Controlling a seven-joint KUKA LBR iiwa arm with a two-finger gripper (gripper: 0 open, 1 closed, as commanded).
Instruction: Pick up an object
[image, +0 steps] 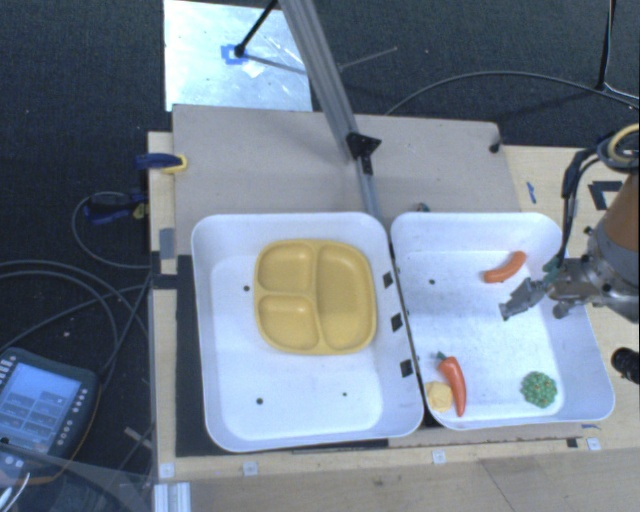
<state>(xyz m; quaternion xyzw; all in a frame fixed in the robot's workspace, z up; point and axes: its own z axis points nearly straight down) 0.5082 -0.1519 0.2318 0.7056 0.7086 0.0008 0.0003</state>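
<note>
The right bin holds an orange sausage near its far right, a red pepper and a small yellow piece touching it at the front left, and a green broccoli floret at the front right. My gripper reaches in over the bin's right side, just in front of and to the right of the sausage. Its fingers are spread open with nothing between them.
In the left bin lies a yellow divided plate. A grey pole slants down to the seam between the bins at the back. Cables and a teach pendant lie on the floor at left.
</note>
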